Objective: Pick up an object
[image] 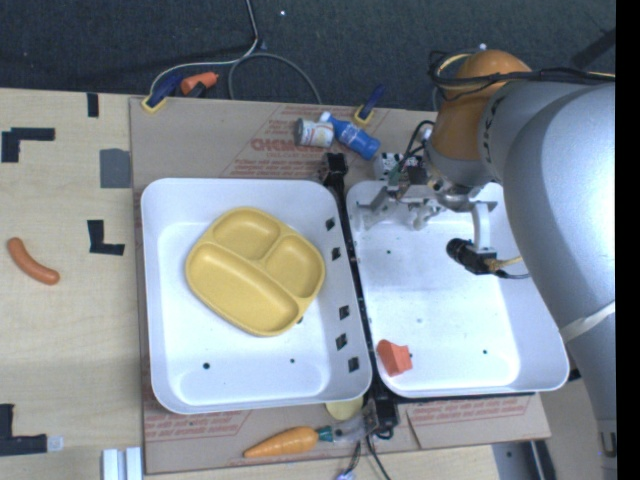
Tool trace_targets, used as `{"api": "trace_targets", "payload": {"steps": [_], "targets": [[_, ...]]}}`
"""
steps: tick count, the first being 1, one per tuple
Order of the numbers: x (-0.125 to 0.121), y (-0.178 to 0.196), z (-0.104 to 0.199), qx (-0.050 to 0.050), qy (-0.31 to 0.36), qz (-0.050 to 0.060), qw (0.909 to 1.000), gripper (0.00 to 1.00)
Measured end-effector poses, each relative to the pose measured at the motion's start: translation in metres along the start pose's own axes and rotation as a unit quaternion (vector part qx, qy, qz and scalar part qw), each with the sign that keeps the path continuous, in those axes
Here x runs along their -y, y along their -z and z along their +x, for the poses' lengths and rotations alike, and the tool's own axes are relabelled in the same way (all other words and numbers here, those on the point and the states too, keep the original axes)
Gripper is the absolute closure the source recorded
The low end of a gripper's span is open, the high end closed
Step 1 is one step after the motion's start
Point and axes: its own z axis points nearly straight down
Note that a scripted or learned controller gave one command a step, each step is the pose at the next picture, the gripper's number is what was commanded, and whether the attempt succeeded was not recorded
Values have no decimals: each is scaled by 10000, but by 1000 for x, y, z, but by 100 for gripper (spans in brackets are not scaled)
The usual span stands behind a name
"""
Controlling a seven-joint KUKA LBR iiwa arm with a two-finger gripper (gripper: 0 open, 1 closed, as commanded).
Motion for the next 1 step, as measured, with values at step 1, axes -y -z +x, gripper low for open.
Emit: {"api": "trace_targets", "payload": {"steps": [1], "targets": [[0, -10, -72, -10, -33, -7, 10000, 0]]}}
